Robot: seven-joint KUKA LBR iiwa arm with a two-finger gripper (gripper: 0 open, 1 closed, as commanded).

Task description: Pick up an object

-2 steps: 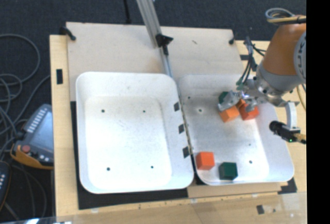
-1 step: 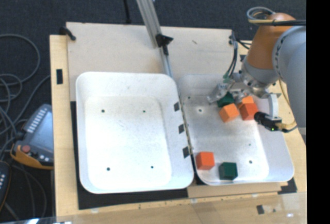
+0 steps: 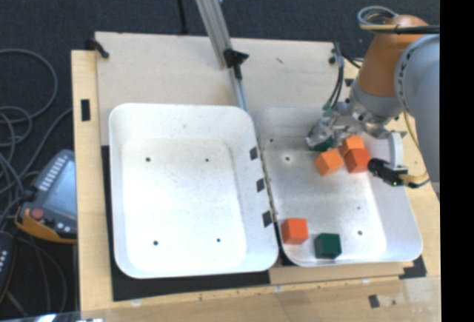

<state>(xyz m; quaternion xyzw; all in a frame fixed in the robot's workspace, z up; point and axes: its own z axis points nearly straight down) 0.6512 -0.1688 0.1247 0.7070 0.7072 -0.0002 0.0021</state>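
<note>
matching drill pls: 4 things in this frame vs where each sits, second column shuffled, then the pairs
Things:
1. green block
2. lone orange block
3. pair of orange blocks
4. gripper

Places:
A. upper part of the right bin, just below and right of the gripper
B. near edge of the right bin, right of the lone orange block
C. over the upper part of the right bin, above and left of the orange pair
D. near-left corner of the right bin, next to the left bin

Pairs: 1-B, 2-D, 3-A, 4-C
</note>
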